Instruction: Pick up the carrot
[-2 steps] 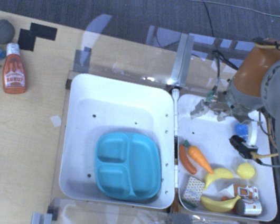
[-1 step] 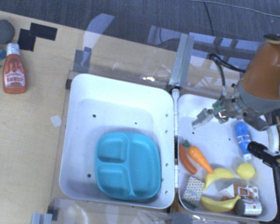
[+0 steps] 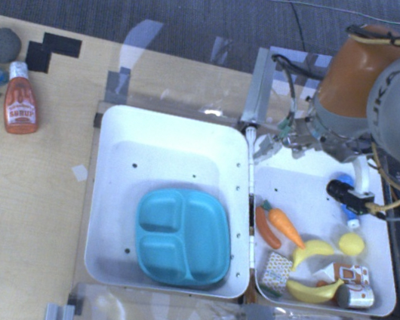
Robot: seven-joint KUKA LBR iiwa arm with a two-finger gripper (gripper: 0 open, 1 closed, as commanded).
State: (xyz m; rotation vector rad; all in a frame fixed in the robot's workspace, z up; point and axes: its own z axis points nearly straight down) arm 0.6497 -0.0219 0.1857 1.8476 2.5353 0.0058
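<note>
1. The arm [image 3: 397, 83] reaches in from the right, its orange band above the wrist sitting over the far edge of the right bin [image 3: 382, 299].
2. The gripper [image 3: 285, 136] hangs at the far left corner of the right bin, close to the divider between the two bins. Its metal parts blur together there, so whether the jaws are wide or narrow cannot be told; nothing is seen between them.
3. The carrot [image 3: 284, 225] lies in the right bin near its left wall, orange, its green top toward the far left and its tip pointing toward the near right. It is well apart from the gripper.
4. A reddish-orange piece [image 3: 266, 230] lies just beside the carrot on its left, along the bin wall.
5. Two bananas [image 3: 311, 271] lie near the carrot's tip, with a lemon [image 3: 351, 243] further right and a small can [image 3: 354, 298] at the near right corner.
6. A patterned packet [image 3: 277, 271] lies at the near left of that bin.
7. The left bin [image 3: 112, 178] holds a blue sectioned plate [image 3: 182, 238].
8. A ketchup bottle [image 3: 21, 107] lies on the bench to the left of the bins.
</note>
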